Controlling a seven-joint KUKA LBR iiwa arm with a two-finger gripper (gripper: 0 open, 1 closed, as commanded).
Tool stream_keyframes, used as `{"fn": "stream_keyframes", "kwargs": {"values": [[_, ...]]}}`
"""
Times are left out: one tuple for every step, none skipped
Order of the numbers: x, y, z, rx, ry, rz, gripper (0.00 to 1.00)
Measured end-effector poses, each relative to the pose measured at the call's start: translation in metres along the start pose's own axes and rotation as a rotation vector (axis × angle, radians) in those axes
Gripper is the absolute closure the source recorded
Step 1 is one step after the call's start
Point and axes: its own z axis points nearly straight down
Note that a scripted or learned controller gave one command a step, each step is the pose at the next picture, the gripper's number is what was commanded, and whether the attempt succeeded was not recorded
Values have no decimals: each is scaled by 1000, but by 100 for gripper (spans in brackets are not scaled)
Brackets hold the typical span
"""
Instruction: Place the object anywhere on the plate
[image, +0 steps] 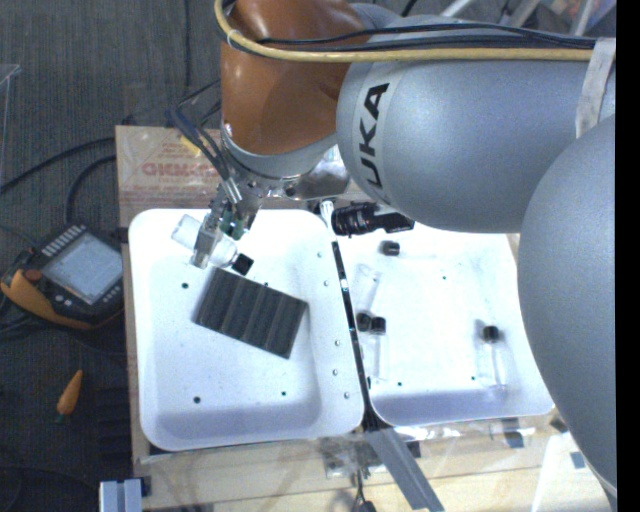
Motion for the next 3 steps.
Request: {"fn": "stream_keyframes", "kwargs": {"values": [[79,-41,-18,0,1,-312,100],[79,-41,-18,0,1,-313,0],[78,-40,-27,0,0,-312,100]]}}
